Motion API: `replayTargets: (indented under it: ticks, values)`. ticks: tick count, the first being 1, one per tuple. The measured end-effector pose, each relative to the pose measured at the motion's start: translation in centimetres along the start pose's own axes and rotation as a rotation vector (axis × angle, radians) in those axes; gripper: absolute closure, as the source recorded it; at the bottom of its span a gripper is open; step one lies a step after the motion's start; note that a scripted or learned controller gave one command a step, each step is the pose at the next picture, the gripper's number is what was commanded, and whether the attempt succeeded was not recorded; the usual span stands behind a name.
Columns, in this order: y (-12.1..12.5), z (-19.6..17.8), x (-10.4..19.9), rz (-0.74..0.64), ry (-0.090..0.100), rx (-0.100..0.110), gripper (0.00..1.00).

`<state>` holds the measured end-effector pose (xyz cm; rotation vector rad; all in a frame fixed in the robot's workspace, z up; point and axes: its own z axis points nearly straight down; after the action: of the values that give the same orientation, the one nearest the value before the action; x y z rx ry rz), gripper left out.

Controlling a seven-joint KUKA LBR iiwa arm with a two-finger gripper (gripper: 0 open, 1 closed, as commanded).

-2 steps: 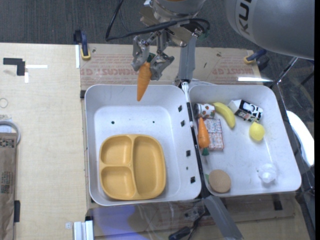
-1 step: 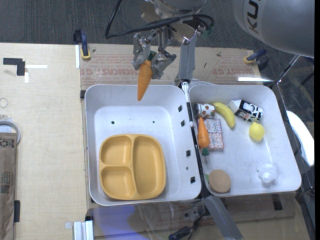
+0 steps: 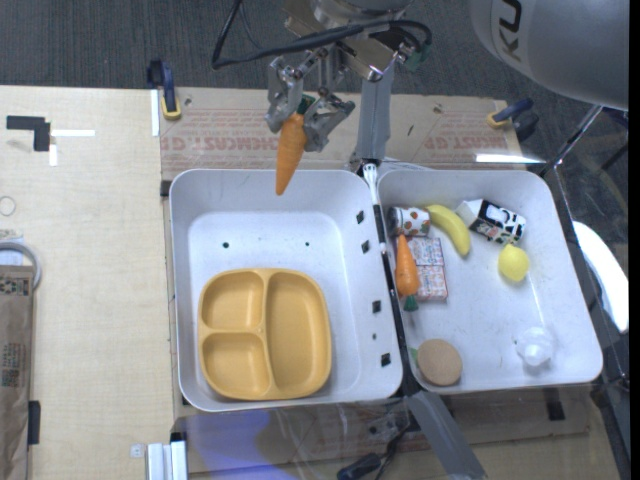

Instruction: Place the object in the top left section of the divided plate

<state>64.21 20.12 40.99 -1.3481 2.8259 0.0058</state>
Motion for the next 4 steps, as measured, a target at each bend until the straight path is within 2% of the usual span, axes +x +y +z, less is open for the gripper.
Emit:
replayTargets:
  ticks: [1, 2, 3, 4]
  values:
    - [9.2, 4.6, 6.6, -0.209, 0.009, -0.002, 1.00]
    - [4.1, -3.2, 1.7, -0.766, 0.004, -0.004, 1.00]
    - [4.1, -3.2, 1.7, -0.766, 0.004, -0.005, 0.00]
    - [8.8, 2.4, 3.6, -0.993, 0.007, -0.009, 0.00]
